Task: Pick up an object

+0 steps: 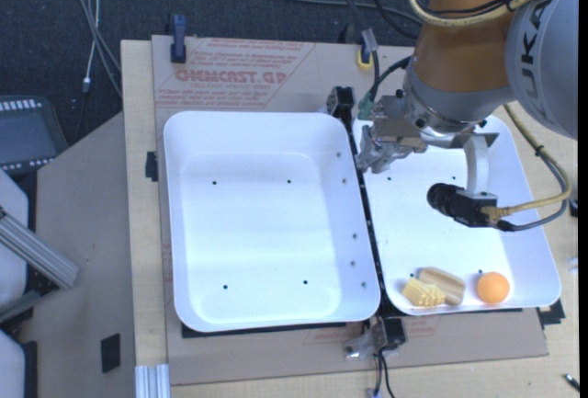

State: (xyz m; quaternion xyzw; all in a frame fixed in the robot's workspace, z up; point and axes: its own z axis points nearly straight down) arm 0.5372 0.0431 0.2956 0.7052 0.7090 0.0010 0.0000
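Three small objects lie along the near edge of the right bin [519,203]: a yellow corn-like piece [423,293], a tan bread-like piece [444,279] touching it, and an orange ball [493,287] further right. My gripper [375,157] hangs over the far left part of the right bin, close to the rim shared with the left bin, well away from the three objects. Nothing shows between its fingers.
The left bin [184,231] sits beside the right one on a cardboard-covered bench. A black cylindrical part with a yellow cable [464,203] hangs off the arm over the right bin. Clamps stand at the bench's far edge.
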